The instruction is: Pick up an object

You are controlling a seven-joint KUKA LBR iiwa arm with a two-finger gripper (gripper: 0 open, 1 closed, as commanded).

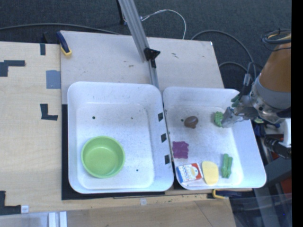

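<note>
Green lump (218,118) sits near the right bin's (246,141) right wall, touching the claw (227,119) tip, possibly between its fingers; grip state unclear. Brown ball (191,122) lies mid-bin. Purple piece (180,149), carton (189,172), yellow piece (210,172) lie toward the front. Left bin (113,98) holds a bowl (102,156).

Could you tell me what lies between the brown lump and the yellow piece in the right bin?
In the camera view, only bare bin floor separates the brown lump from the yellow piece; the purple block sits left of that line.
</note>
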